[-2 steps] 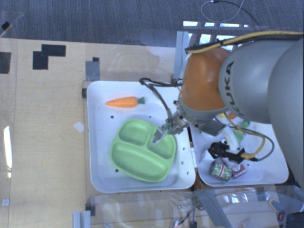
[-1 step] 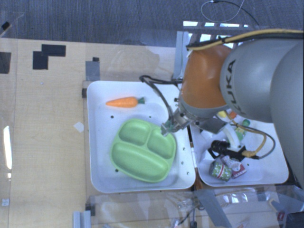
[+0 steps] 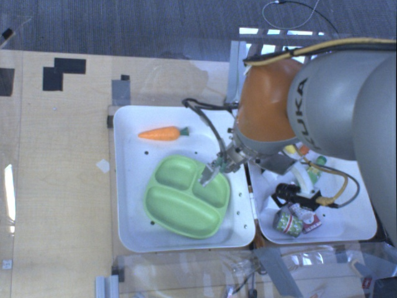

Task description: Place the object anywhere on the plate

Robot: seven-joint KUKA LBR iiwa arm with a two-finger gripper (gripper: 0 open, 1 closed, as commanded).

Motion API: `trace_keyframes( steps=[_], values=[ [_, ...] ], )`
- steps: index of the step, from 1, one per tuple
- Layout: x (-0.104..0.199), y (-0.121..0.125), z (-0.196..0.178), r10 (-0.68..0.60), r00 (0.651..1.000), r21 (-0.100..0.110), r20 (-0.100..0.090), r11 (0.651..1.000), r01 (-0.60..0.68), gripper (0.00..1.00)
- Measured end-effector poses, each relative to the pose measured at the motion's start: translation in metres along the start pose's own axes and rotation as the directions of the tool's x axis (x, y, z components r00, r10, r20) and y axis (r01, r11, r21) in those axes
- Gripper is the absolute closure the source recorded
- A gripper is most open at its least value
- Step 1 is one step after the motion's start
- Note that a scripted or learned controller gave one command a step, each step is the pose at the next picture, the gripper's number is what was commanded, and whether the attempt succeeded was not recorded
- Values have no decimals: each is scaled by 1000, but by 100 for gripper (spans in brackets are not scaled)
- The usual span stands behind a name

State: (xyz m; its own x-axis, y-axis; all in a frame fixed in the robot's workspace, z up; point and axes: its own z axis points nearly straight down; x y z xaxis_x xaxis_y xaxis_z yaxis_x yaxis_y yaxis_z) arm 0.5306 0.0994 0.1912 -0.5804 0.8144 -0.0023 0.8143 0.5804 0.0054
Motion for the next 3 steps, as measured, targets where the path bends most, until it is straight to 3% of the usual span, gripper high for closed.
trace_keyframes(
  steps=[1, 2, 3],
  values=[
    [-1, 2, -8, -1, 1000, -3, 1, 1000, 1, 100],
    [-1, 2, -8, 0, 1000, -2, 1, 1000, 0, 0],
    [-2, 4, -16, -1, 1000, -5, 3, 1000, 1, 100]
  ],
)
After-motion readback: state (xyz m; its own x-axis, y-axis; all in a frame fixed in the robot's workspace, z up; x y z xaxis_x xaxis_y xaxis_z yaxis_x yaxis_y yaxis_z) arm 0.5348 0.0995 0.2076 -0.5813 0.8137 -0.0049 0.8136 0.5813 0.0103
